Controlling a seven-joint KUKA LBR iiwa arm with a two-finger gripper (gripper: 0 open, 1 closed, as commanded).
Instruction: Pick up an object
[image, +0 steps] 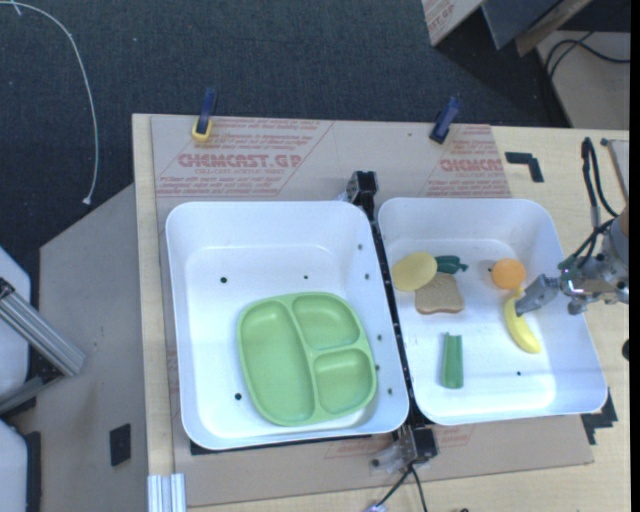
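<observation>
The right bin (560, 390) holds a yellow banana (524, 331), an orange (508, 273), a slice of bread (438, 296), a yellow lemon (413, 270) and a green cucumber piece (452, 360). A small dark green item (451, 265) lies beside the lemon. My gripper (553, 298) reaches in over the bin's right wall, just above and right of the banana's upper end. Its fingers are spread open with nothing between them; the left fingertip (531, 298) is close to the banana.
The left bin (200, 250) carries a green divided plate (304, 355). A black clamp (363, 186) sits between the bins at the back. Cables (598, 190) hang at the right beside the arm.
</observation>
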